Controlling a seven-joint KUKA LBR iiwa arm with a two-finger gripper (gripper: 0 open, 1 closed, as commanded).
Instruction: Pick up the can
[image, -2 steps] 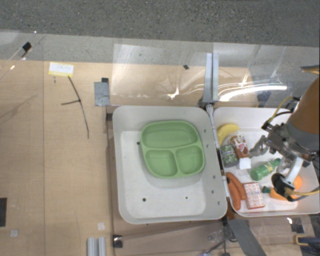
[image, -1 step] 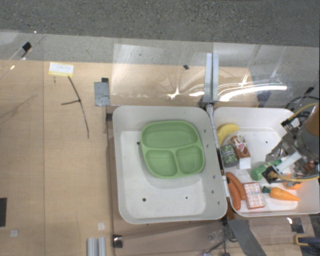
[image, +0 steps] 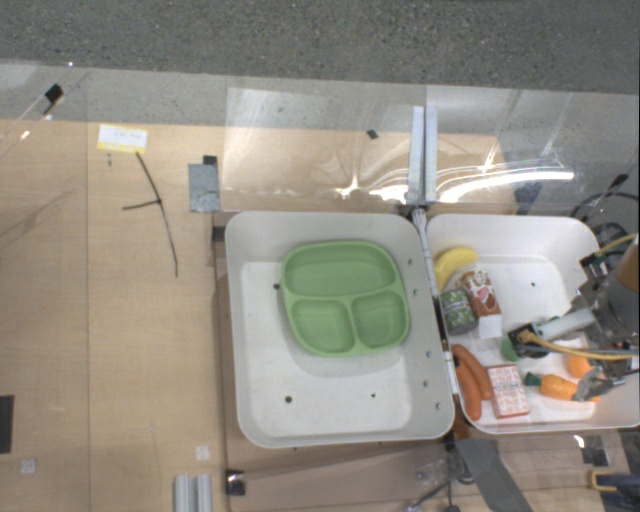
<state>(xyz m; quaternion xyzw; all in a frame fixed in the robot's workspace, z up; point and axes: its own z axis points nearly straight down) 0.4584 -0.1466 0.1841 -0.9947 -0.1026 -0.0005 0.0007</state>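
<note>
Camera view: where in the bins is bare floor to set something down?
Left bin: a wide bare patch between the green plate and the near wall, plus a strip left of the plate. Right bin: bare floor at the far side, right of the banana. Crowded along its left wall and near side: can, sausage.

Bright, even light; glare on clear panel (image: 470, 182); perhaps soft.

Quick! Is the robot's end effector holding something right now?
End effector: cannot be told from this view; it is over the right bin.
</note>
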